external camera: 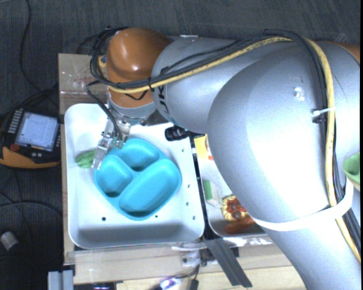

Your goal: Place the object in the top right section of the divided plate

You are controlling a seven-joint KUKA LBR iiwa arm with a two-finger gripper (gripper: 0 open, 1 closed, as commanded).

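Green, leafy-looking object [85, 159] lies on the floor of the left bin [78, 222], just off the left edge of the blue divided plate [138, 177]. Over the plate's far-left rim hangs the hand [107, 145]; whether its fingers are apart or together I cannot tell, and nothing shows between them. Judging by this, the pickup is not yet done: the hand must shift left, lower onto the object, then carry it to the top right section. The right bin [213, 225] holds other items.

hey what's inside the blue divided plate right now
The blue three-section plastic plate shows nothing lying in its visible compartments. The gripper covers part of its upper-left rim.
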